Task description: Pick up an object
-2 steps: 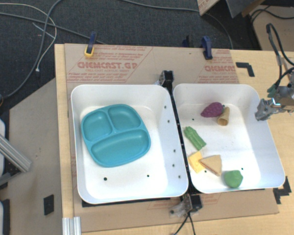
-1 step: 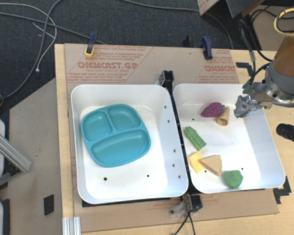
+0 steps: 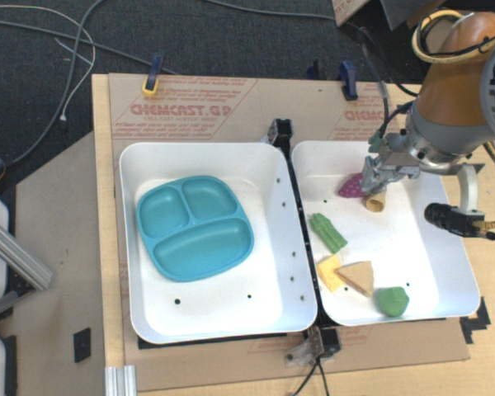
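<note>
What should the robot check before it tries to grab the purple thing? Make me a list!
1. Gripper is over the right bin: ok.
2. Gripper is next to the purple thing: ok.
3. Fingers open enough to fit around it: cannot tell.
4. Purple thing is already held: cannot tell, nothing shows between the fingers.
5. Tan piece sits right below the gripper and may get bumped: not ok.
6. Green pickle, sandwich wedge and green ball lie away from the gripper: ok.
</note>
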`<move>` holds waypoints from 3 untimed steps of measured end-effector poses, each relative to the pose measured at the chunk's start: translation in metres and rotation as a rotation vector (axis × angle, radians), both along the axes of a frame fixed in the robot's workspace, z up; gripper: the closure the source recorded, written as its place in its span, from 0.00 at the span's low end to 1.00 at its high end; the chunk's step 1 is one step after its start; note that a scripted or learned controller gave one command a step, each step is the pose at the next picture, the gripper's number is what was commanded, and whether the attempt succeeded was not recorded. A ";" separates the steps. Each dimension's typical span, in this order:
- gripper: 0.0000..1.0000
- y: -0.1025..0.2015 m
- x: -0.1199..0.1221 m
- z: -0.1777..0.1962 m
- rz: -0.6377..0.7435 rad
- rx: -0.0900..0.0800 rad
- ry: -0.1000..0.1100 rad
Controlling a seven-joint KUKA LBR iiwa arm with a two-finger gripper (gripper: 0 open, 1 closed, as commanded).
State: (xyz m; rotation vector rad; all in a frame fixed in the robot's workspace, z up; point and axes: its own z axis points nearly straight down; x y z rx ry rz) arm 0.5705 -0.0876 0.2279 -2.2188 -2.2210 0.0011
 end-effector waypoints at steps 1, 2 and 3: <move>1.00 0.051 0.009 -0.010 0.002 0.000 0.000; 1.00 0.103 0.018 -0.017 0.001 -0.001 -0.002; 1.00 0.157 0.028 -0.004 0.004 0.001 -0.005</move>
